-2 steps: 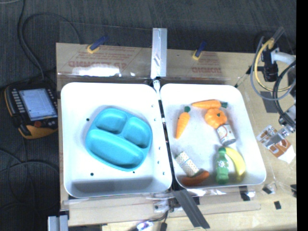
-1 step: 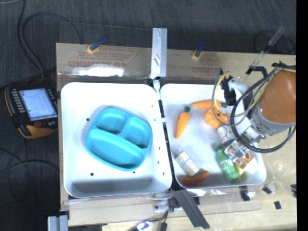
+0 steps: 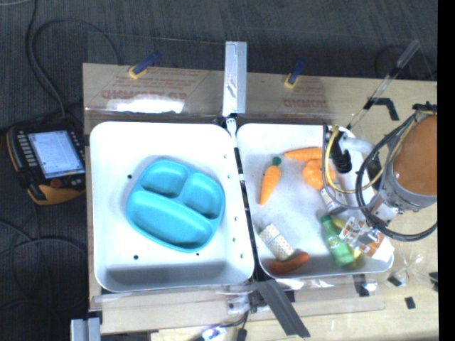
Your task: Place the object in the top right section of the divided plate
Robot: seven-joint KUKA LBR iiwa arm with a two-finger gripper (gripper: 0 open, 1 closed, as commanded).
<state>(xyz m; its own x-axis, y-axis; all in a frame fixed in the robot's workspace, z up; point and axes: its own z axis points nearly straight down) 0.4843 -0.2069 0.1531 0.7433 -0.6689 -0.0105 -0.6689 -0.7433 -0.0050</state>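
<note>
Hand (image 3: 353,234) low in rt white bin (image 3: 298,136), near-right corner, right over a green translucent plastic bottle (image 3: 339,248); finger state can't tell, cables + bottle clutter it. Blue divided plastic plate (image 3: 175,203) sits in left white bin (image 3: 106,190), all 3 sections bare. Rt bin also has small orange carrot w/ green top (image 3: 269,181), larger orange carrot (image 3: 304,153) at far side, white patterned cylinder (image 3: 276,239), red-brown sausage-shaped piece (image 3: 287,263) along near wall. Both bins on tan worktop (image 3: 398,94).
</note>
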